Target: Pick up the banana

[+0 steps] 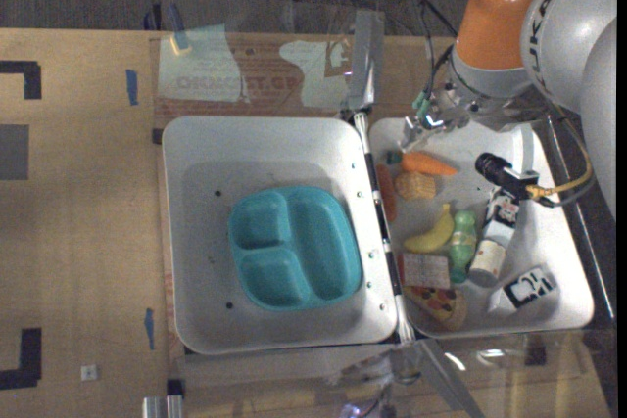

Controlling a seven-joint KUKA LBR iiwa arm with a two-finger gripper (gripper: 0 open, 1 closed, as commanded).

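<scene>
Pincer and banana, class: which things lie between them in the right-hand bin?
In the camera view, a carrot and, below it, a tan ridged piece lie between the pincer and the banana.

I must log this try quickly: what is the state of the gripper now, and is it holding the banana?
Gripper: state cannot be told; it is above the right bin's far end.
Banana: lying in the right bin, not held.
</scene>
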